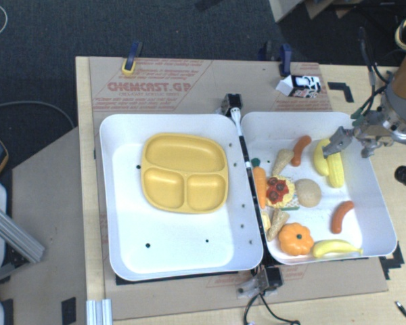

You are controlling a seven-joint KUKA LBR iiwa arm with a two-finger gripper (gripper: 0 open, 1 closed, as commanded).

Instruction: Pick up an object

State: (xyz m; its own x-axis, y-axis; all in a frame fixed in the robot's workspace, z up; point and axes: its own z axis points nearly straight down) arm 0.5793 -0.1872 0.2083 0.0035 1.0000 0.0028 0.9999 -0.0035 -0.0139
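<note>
Crowding is the likely trouble: the right bin [382,205] packs toy food close. The gripper [352,141] hovers spread and empty just above the corn cob [335,170], beside a banana [321,160], so closing could nudge both.

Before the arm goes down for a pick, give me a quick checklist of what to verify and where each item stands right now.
1. Gripper is over the right bin, above its upper right part: ok.
2. Target under it: the corn cob and a yellow piece lie just below the gripper, touching each other, so a single-item grasp is doubtful: not ok.
3. Finger opening: cannot tell.
4. Nothing held already: cannot tell.
5. Easier targets lie apart: the sausage at lower right and the banana by the near rim: ok.
6. Left bin holds the yellow divided plate, away from the arm's path: ok.
</note>
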